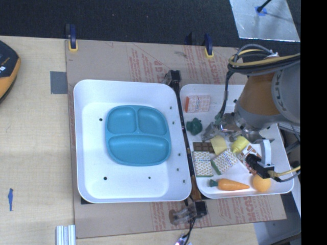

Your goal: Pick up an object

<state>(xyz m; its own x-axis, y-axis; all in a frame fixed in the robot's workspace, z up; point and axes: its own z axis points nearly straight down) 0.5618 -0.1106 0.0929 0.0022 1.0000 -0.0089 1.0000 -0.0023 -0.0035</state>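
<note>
Bench: wood-toned top with a brown cardboard sheet (127, 55) over it, and I saw two white bins sitting side by side on that sheet.
Near edge: a small clamp (186, 212) stood on the cardboard just in front of the gap between the bins.
Right bin (202, 89): this one held the clutter I was working over.
Carrot (234, 185): it lay along the near wall of the right bin, tip pointing left.
Orange ball (261, 184): it sat just right of the carrot, in the near right corner.
Packets: a patterned pouch (202, 164) lay left of a checkered packet (225, 161), both a little beyond the carrot.
Yellow pieces: a pale block (218, 145) and a yellow piece (239, 145) lay side by side, close under the arm's wrist.
Gripper (245, 147): it was down among the middle items of the right bin, but I could not tell from the view how its claw stood or whether it had anything.
Green toy (194, 126): it rested near the left wall, apart from the pile.
Orange box (197, 103): it lay at the far left of the right bin.
Left bin (84, 137): it carried a blue divided plate (137, 135) in its middle.
Far edge: two blue and yellow clips (72, 38) pinned the cardboard, with dark floor beyond.
Left side: a yellow and black object (6, 69) poked in at the bench's edge.
</note>
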